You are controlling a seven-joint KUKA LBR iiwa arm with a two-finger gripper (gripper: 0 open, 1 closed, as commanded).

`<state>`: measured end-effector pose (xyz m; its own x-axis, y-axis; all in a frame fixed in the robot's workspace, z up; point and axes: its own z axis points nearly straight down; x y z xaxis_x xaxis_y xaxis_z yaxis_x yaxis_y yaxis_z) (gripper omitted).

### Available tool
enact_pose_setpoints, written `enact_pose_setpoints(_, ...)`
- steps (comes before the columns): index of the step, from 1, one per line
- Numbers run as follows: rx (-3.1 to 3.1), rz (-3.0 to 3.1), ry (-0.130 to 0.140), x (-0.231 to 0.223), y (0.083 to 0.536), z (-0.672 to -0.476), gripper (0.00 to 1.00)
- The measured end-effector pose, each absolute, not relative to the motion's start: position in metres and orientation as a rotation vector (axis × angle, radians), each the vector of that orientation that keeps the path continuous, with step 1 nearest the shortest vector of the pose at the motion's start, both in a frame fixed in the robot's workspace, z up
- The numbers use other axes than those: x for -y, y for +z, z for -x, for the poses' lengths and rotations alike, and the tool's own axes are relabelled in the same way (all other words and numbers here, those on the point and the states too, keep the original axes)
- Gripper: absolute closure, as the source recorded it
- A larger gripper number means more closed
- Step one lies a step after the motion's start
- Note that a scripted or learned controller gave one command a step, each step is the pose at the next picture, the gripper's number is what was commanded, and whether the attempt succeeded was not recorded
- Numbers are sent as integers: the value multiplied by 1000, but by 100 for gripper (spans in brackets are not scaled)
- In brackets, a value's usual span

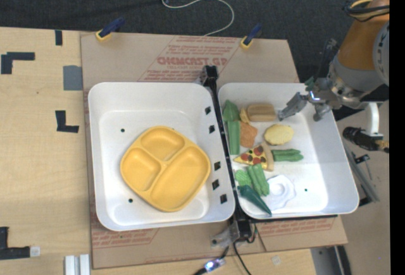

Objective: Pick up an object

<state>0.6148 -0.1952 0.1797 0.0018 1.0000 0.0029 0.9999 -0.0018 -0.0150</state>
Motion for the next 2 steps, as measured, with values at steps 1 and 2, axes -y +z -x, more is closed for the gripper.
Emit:
enact_pose_setpoints(1,2222,2219,2,195,188,-618,0)
enact_pose_setpoints(2,2219,2217,8,203,129,-613,0)
